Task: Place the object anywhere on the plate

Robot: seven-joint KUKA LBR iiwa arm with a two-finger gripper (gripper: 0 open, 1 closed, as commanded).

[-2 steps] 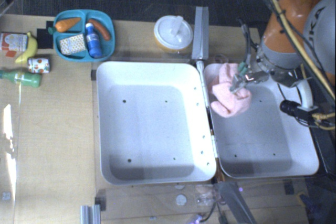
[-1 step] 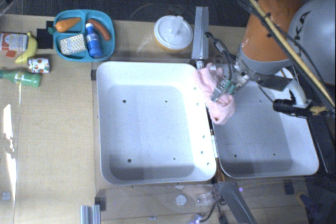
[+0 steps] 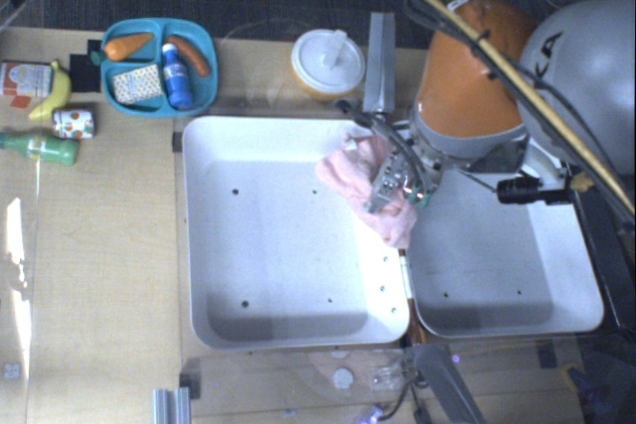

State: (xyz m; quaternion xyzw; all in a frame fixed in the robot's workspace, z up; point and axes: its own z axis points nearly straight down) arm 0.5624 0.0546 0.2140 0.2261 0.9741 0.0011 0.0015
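Just a crumpled pink cloth (image 3: 354, 176)

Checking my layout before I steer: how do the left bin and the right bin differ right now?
The left bin lies open to the camera; the right bin sits partly under the arm. The pink cloth lies mostly in the left bin, draping over the edge toward the right bin. The gripper hangs at the left bin's right edge. Both are shallow and white.

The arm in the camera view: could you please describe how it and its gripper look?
The arm is a rounded grey shell with a broad orange band above the wrist. A yellowish cable runs along it, with black cabling beside. The gripper is small, dark metal, with greenish electronics showing.
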